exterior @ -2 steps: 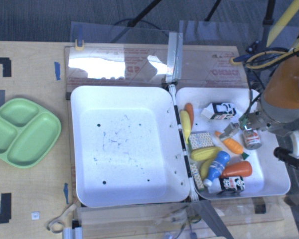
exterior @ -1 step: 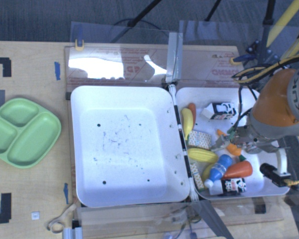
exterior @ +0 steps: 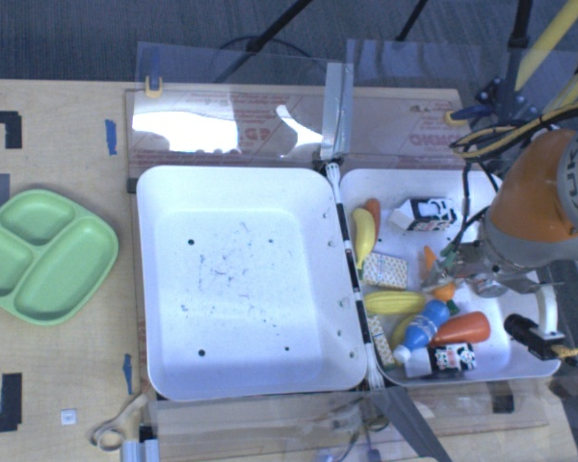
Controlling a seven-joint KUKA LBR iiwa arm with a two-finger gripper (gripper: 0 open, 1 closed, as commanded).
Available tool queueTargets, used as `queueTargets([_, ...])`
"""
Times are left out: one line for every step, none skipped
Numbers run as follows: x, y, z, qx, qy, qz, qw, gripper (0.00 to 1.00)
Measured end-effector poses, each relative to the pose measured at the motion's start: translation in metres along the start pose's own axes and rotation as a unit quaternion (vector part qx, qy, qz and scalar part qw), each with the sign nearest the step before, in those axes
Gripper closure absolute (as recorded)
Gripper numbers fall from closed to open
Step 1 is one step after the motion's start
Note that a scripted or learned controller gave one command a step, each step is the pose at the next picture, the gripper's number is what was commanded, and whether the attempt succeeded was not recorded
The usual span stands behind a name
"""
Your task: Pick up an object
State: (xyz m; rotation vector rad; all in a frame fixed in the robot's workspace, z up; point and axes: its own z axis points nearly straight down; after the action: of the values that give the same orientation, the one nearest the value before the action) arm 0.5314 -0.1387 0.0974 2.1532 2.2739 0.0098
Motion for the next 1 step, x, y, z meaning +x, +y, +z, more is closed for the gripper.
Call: queueTargets([-0.0001,0.0000,-0.0001,0.000,0.000,0.000,1.0000,0.00])
